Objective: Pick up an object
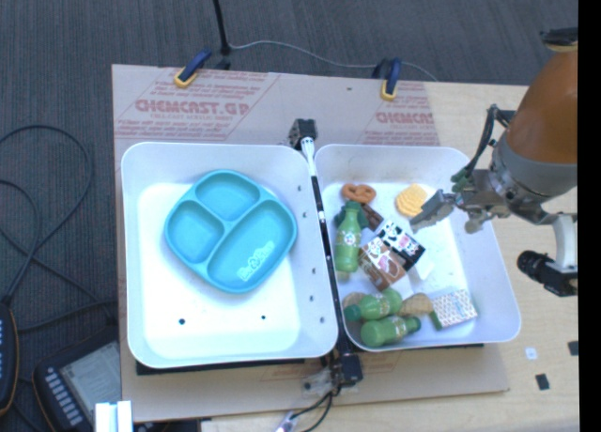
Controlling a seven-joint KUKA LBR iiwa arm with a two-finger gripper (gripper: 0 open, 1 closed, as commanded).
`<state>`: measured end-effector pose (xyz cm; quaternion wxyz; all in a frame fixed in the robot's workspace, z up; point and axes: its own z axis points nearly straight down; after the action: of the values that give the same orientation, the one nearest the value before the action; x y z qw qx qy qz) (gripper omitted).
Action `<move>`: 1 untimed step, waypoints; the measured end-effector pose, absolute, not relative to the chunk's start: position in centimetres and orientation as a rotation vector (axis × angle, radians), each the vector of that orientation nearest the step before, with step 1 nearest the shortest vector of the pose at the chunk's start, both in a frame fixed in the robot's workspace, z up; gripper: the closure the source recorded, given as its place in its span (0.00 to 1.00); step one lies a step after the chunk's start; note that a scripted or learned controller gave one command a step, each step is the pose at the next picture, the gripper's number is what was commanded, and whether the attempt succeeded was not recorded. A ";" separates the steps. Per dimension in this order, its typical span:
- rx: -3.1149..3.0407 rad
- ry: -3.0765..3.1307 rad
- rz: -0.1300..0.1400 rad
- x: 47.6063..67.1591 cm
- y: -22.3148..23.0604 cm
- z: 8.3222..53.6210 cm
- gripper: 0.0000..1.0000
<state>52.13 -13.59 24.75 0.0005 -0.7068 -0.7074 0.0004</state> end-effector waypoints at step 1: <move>-2.222 -2.223 -0.001 54.8 -11.5 11.3 0.00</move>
<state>54.75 -11.53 11.26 -0.0008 -0.7068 -0.7074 -0.0004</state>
